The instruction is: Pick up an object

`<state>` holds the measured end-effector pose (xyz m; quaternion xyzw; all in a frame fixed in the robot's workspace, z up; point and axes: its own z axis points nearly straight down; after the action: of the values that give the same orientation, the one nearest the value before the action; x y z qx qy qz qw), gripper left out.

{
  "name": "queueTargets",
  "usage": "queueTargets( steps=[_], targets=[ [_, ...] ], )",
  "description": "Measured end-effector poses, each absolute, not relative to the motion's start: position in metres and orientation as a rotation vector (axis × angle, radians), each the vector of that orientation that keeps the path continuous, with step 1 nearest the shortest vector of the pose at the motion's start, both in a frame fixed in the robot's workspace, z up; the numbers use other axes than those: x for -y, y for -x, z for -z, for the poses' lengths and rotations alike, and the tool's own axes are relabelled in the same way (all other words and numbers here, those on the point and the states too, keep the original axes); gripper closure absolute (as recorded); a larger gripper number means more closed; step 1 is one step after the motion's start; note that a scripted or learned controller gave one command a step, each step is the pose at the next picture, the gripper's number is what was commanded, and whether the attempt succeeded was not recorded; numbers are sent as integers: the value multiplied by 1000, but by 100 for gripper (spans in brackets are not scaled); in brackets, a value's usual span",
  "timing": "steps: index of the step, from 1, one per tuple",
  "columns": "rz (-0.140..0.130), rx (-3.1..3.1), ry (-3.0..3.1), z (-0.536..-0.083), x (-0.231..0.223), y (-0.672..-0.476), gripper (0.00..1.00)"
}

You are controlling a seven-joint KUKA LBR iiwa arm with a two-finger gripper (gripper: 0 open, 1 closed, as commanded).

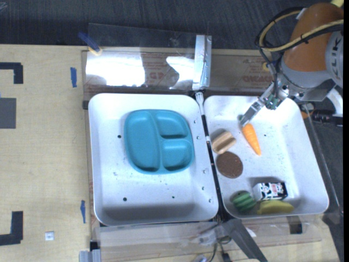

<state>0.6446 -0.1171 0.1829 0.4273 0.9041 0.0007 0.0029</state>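
Beside the carrot [251, 137], just up and left of its top end, sits the gripper [245, 118], low in the right bin [311, 162]. Fingers look narrow, close together, tips near the carrot top; cannot tell if they touch it. Nothing between them that I can see. Arm [312, 37] grey with orange band, comes in from upper right of the carrot, yellow and black cables looped over it.

Carrot lies tilted, point down-right, on the bin floor. Left of the carrot: a tan bread-like piece [223, 141]. Below-left of the carrot: a brown round disc [229, 164], just under the bread piece. Well below the carrot, near the bin's front wall: a small black-and-white carton [270, 190], a green thing [244, 201], a yellow banana-like thing [274, 206] just beside each other.

Far left of the carrot, the left bin [109, 190] holds a blue divided tray [158, 141], flat, roughly centred. Bins touch along a middle seam.

Bench [38, 162] is pale wood with black tape marks and blue tape bits, well left of the carrot. Clear plastic sheet [142, 64] with glare behind the left bin. Dark floor [163, 4] beyond.
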Motion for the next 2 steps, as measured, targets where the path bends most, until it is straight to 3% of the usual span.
queueTargets(
  steps=[1,2],
  targets=[
    [-5,-2814,-1378,-215,106,-644,0],
    [-3,-2856,-1286,-91,136,-644,0]
  ],
)
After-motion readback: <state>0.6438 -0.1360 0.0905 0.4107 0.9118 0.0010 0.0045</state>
